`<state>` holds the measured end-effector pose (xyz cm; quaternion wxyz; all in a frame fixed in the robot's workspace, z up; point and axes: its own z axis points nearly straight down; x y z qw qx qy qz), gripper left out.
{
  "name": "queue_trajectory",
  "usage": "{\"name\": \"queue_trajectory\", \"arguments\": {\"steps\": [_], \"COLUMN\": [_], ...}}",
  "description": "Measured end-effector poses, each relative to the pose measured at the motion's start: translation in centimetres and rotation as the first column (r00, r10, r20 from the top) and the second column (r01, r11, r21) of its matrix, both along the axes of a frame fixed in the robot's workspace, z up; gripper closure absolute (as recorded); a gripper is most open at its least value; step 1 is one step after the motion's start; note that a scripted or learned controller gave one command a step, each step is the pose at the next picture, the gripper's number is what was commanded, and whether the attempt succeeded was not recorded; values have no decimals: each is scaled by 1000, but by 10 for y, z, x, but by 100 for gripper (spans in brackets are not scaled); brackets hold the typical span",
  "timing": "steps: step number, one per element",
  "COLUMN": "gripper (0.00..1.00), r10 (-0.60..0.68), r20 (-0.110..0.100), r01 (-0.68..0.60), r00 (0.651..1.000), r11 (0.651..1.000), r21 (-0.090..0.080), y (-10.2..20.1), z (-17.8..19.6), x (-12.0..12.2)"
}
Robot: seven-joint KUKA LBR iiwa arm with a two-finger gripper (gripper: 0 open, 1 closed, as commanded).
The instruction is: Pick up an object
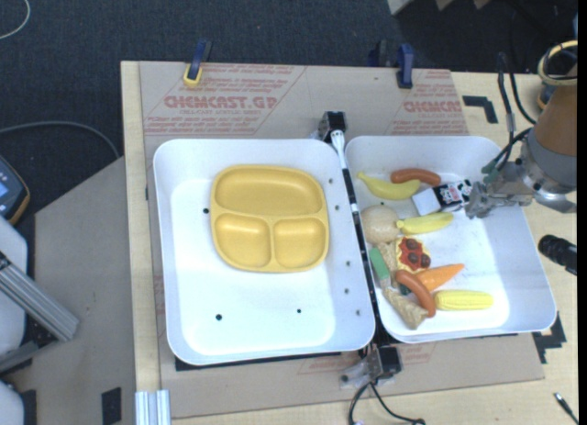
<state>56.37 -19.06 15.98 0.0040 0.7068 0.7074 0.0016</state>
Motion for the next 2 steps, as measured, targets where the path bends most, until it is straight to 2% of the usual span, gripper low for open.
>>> {"name": "queue_trajectory", "arguments": {"steps": [1, 2], "gripper": [100, 100], "r10": [0, 0], "r20": [1, -4], "r01": [0, 0], "r00": [1000, 1000], "r11": [1000, 1000], "r21": [0, 2], "y": [1, 1], "z": [65, 65], "x": [1, 1]}}
